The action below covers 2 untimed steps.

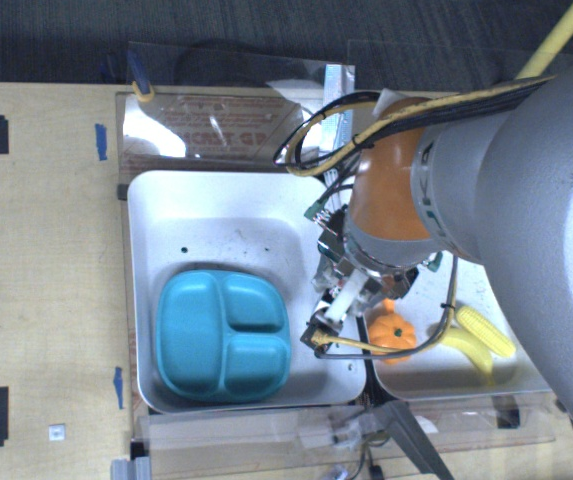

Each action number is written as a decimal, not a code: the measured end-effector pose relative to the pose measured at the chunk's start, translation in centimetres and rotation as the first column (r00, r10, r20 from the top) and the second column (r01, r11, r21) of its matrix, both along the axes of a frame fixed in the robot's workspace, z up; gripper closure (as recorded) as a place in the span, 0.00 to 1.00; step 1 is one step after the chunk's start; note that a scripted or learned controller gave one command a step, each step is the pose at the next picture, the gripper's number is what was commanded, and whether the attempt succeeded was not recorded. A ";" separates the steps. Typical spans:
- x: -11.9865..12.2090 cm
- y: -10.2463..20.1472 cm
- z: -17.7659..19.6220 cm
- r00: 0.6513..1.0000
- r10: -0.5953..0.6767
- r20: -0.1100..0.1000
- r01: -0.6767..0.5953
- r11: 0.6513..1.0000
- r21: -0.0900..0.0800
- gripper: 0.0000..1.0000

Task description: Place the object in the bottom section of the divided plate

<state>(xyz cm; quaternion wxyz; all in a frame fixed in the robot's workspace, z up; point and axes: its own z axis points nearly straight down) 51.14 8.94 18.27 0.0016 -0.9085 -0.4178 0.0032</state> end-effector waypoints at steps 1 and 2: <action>4.3 7.7 -4.2 0.996 -0.089 0.001 0.089 0.996 -0.001 1.00; 7.1 12.9 -3.4 0.997 0.075 0.006 -0.075 0.997 0.000 1.00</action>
